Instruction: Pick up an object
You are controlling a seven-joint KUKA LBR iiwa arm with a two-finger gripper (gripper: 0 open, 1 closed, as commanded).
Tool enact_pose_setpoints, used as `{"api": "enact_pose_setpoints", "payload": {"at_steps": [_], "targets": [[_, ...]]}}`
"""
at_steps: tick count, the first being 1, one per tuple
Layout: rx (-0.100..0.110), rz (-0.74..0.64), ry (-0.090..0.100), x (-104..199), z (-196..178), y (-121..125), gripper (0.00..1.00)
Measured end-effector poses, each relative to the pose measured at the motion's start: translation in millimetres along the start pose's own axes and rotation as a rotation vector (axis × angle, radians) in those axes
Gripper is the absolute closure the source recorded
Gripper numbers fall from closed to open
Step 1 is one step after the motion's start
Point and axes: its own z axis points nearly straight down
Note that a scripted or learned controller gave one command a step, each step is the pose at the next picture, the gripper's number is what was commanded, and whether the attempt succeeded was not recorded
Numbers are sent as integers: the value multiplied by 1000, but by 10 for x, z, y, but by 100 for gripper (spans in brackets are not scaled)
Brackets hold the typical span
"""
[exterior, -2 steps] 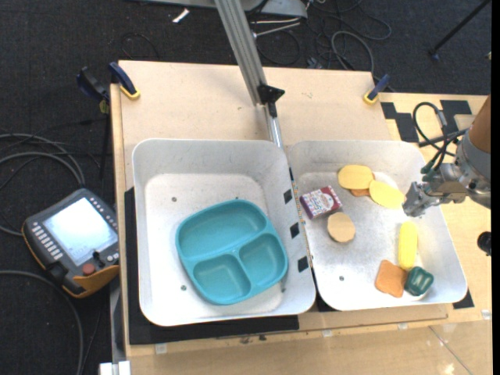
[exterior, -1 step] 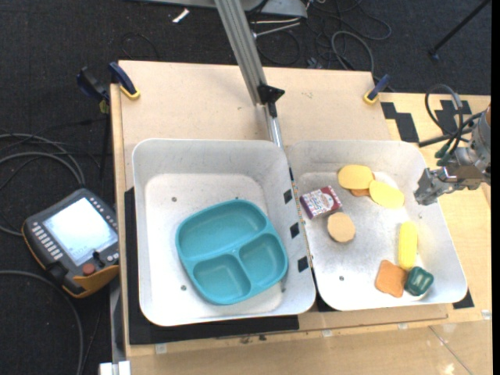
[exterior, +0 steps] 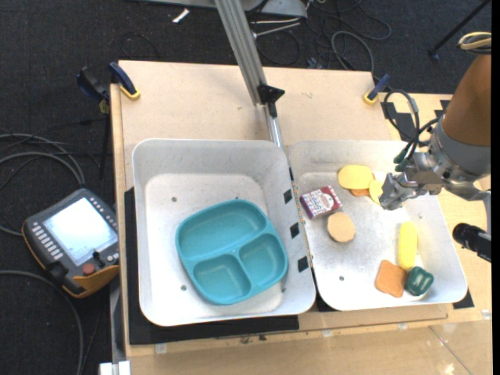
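1. While the arm (exterior: 469, 116) reaches in from 3 o'clock, its gripper (exterior: 393, 191) hangs over the right bin (exterior: 312, 156), toward that bin's 1 o'clock area.
2. Finger state: cannot tell; the tips are too small and blurred, and no item is visibly held between them.
3. Yellow oval piece (exterior: 355, 177) lies at about 10 o'clock of the gripper, just beside it; contact unclear. An orange bit peeks from under its lower edge.
4. Small purple-and-white packet (exterior: 321, 202) sits near the right bin's 9 o'clock wall.
5. Round tan disc (exterior: 341, 228) lies at 5 o'clock of the packet, close by.
6. Yellow cob-like piece (exterior: 407, 244) lies upright-long at 5 o'clock of the gripper, apart from it.
7. Orange wedge (exterior: 390, 278) and green pepper-like piece (exterior: 419, 280) sit side by side at the bin's 5 o'clock corner, touching or nearly so.
8. Left bin (exterior: 156, 162) holds a teal divided tray (exterior: 230, 251), three compartments, tilted askew.
9. Teach pendant (exterior: 74, 241) lies on the floor at 9 o'clock of the bench (exterior: 195, 100).
10. Metal pole (exterior: 242, 37) slants up toward 12 o'clock from between the bins.
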Motion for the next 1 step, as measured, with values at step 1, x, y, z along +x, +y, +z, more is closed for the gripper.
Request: {"api": "enact_pose_setpoints", "payload": {"at_steps": [1], "targets": [[0, 0, 0, 510, -14, 10, 100]]}}
